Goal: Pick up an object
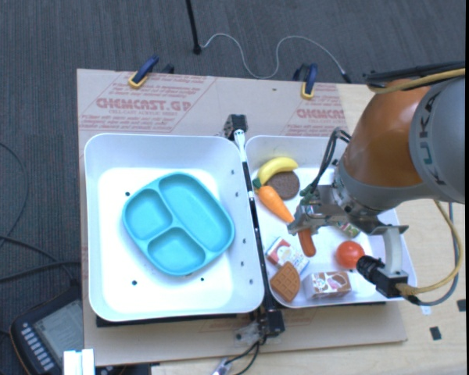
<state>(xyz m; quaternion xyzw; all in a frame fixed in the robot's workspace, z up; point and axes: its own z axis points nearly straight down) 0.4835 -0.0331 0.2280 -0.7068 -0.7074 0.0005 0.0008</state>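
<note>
beside one plate [178, 222] (blue): seven toy foods [313, 244], one gripper [306, 223]

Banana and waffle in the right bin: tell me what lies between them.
In the camera view, running down from the banana to the waffle: a brown cookie, the carrot, then a small red-and-white packet just above the waffle.

One cam, fixed high up over the bench [141, 92], looks down at a slant & sees both white bins side by side: left bin [94, 233], right bin [313, 143]. It sits far enough back to show the whole board, some dark floor all around & the arm [406, 147] coming in from the right.
</note>
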